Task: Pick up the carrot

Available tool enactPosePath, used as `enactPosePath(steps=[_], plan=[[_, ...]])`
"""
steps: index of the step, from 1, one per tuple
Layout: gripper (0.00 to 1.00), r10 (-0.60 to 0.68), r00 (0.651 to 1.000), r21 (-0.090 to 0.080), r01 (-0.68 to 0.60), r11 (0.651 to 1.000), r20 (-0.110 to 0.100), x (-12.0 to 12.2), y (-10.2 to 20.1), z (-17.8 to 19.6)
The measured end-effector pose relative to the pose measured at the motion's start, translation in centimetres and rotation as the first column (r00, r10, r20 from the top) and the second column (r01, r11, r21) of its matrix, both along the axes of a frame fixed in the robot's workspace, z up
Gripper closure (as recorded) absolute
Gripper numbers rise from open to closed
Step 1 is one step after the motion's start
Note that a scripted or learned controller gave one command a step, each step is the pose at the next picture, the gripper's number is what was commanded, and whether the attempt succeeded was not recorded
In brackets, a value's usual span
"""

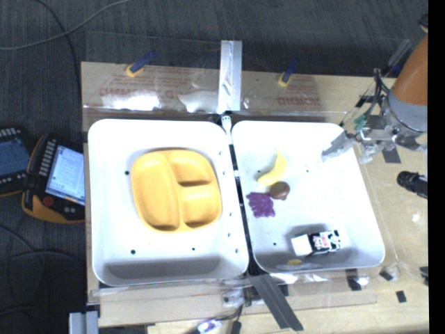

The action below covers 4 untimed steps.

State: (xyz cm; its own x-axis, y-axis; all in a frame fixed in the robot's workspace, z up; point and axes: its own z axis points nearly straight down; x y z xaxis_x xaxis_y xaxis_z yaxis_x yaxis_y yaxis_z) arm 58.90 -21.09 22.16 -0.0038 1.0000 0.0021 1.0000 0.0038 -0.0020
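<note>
A: Where is the carrot sitting?

B: I am not seeing one clearly. The right bin (361,186) is holding a banana (273,169), a small brown thing (279,191) touching its lower end, purple grapes (261,204) just beside that, and a white-and-black box (316,243) near the front wall. None is reading as a carrot; it may be too small or hidden.

A: And the tool?

B: The tool (335,148) is hanging over the right bin's far right corner, well apart from the pile. Whether it is open or closed, I cannot tell; nothing is showing in it.

A: The left bin (111,242)?

B: It is carrying a yellow divided tray (177,188), probably kept clear of the picking side.
</note>
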Motion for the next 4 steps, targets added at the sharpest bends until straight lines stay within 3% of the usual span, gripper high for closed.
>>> enactPosePath(steps=[1, 2, 3, 4], plan=[[0.00, 0.177, 0.984, 0.006, -0.177, 0.984, 0.007, -5.7, -0.3, -12.5], [0.00, 0.629, 0.777, -0.022, -0.628, 0.778, 0.013, -8.2, 3.7, -13.0], [0.00, 0.981, 0.194, -0.028, -0.981, 0.194, 0.001, -7.1, 6.8, -12.9], [0.00, 0.992, -0.126, -0.005, -0.992, -0.126, 0.004, -7.5, 3.4, -10.6]])
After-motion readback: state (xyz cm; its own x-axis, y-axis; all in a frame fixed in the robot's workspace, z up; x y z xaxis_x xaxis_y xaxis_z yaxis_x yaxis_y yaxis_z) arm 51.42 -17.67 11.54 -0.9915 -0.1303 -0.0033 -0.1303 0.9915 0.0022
